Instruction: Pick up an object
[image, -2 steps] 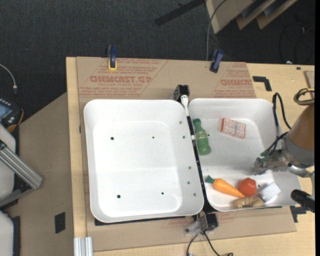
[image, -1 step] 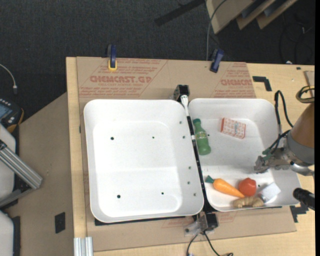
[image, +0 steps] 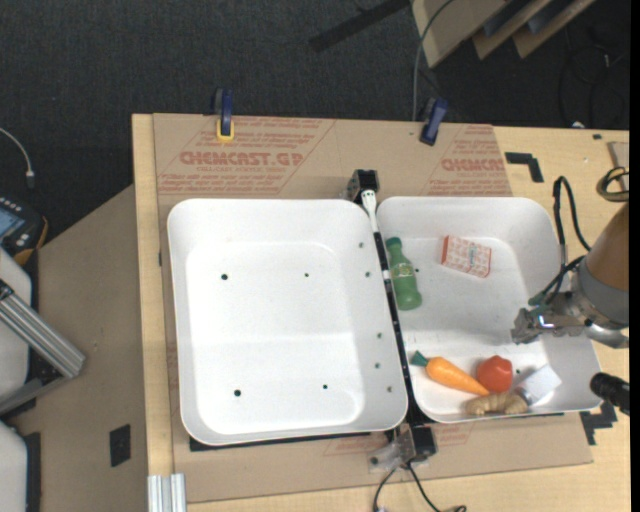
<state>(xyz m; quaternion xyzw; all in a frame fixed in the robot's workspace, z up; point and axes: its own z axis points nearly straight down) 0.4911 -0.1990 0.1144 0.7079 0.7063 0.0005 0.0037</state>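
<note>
Cardboard bench sheet (image: 330, 150) printed CHEMCAST GP; gripper (image: 530, 325) over right bin (image: 520, 215), grip state unclear

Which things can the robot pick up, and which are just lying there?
For the job: tool, green bottle, carrot, tomato, ginger root, red-patterned packet, small white piece.

Just there: blue clamps, cardboard sheet, left bin.

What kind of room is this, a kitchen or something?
Probably a robot lab, not a kitchen. A robot arm reaches over two white bins on a clamped board, and what look like toy foods, like a carrot, sit in one bin.
</note>
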